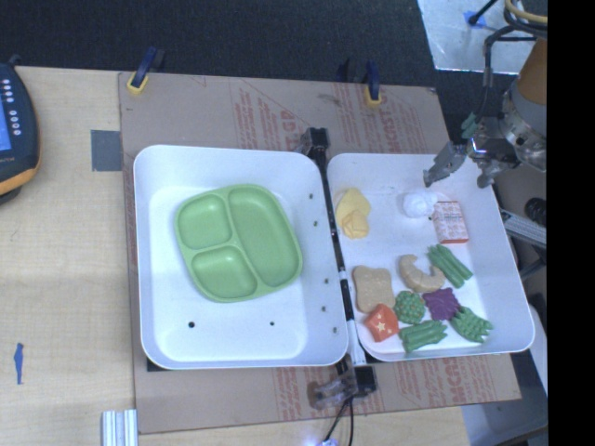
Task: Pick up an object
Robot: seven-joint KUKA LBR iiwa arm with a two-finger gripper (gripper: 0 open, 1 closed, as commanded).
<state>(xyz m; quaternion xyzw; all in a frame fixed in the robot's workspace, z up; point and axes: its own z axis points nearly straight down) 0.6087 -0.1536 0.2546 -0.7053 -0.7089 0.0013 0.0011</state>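
A: Objects all sit in the right bin (517, 277). Nearest the gripper (462, 167): a white lump (417, 203) at about 7 o'clock from it, and a red-and-white packet (449, 221) at 6 o'clock.

B: Others?

A: Yellow piece (352, 213) at the bin's 9 o'clock; toast slice (373, 287), tan curved piece (418, 274), green beans (450, 265), purple item (441, 302), broccoli (409, 306) and red item (381, 322) crowded toward 6 o'clock (tight cluster). Left bin (149, 249) holds a green divided plate (238, 242).

B: Claw?

A: Fingers spread apart, gripping nothing, poised over the bin's 1 o'clock corner. Arm enters from 3 o'clock.
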